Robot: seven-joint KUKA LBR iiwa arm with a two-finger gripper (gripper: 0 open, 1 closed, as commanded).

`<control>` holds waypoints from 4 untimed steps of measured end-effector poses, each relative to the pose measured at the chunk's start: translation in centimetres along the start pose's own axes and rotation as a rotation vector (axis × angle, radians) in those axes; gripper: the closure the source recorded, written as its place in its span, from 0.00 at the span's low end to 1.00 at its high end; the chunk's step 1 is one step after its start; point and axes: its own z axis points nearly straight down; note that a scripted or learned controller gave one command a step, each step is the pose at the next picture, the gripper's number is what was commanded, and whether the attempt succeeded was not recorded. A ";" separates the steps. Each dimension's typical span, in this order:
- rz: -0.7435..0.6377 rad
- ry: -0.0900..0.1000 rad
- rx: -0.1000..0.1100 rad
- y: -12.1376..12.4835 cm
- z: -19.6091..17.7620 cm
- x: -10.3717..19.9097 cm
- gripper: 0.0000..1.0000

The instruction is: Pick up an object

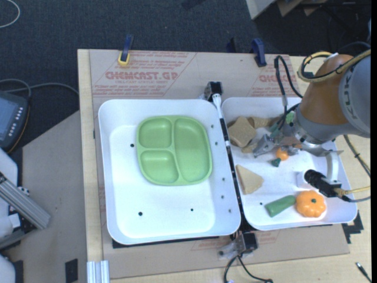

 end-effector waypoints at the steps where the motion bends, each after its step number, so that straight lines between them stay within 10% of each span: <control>1: 0.002 -0.006 -0.008 0.2 -1.0 -0.2 1.00; 3: -0.002 0.001 0.004 1.6 -12.2 -0.6 1.00; 4: -0.007 0.005 0.008 2.2 -13.3 4.6 1.00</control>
